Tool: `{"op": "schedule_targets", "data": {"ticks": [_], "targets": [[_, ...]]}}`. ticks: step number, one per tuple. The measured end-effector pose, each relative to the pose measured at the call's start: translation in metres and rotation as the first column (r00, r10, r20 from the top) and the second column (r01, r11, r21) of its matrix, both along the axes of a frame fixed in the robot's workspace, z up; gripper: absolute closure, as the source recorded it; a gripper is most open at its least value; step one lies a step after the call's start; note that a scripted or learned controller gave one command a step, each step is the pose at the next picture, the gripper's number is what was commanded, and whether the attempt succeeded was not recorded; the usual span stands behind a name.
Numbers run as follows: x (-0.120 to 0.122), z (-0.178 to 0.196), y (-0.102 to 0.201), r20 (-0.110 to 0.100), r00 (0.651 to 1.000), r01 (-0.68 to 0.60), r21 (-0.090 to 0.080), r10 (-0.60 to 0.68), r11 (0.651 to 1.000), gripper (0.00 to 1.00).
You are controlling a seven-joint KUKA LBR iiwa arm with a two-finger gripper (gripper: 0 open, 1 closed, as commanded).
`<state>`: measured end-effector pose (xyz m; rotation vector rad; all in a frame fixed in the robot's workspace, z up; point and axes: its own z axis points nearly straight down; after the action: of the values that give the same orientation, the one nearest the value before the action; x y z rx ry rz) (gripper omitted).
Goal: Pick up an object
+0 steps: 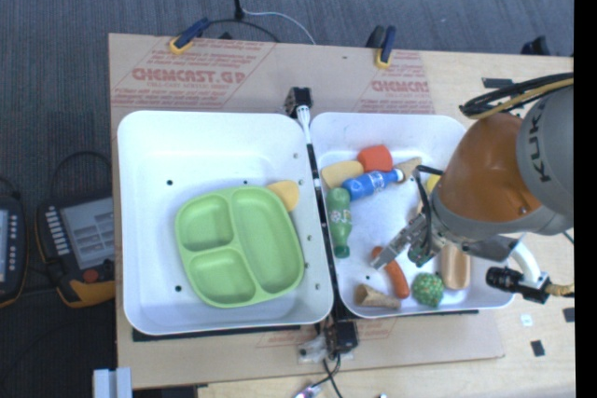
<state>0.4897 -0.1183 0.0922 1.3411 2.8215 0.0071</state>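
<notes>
Grey carpet framed the bench; my gripper hung low in the right bin, fingers seemingly spread and holding nothing, just above the orange sausage; pickup remained undone.

The bench, brown board with red print, bears 2 white bins, left bin touching right bin.

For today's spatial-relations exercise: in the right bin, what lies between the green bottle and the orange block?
In the camera view, the blue bottle and a yellow piece lie between the green bottle and the orange block.
</notes>
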Motion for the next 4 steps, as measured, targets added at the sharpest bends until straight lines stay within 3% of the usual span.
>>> {"op": "schedule_targets", "data": {"ticks": [1,2,3,4], "targets": [[-0.001,-0.002,0.001,-0.003,1.0,-0.002,0.002,0.002,1.0,0.0],[0.001,0.01,0.0,0.006,1.0,0.001,-0.002,-0.001,1.0,1.0],[0.001,0.009,0.0,0.005,1.0,0.001,-0.002,-0.001,1.0,0.0],[-0.002,-0.001,0.012,-0.002,0.998,-0.058,-0.007,0.058,0.998,0.0]]}}
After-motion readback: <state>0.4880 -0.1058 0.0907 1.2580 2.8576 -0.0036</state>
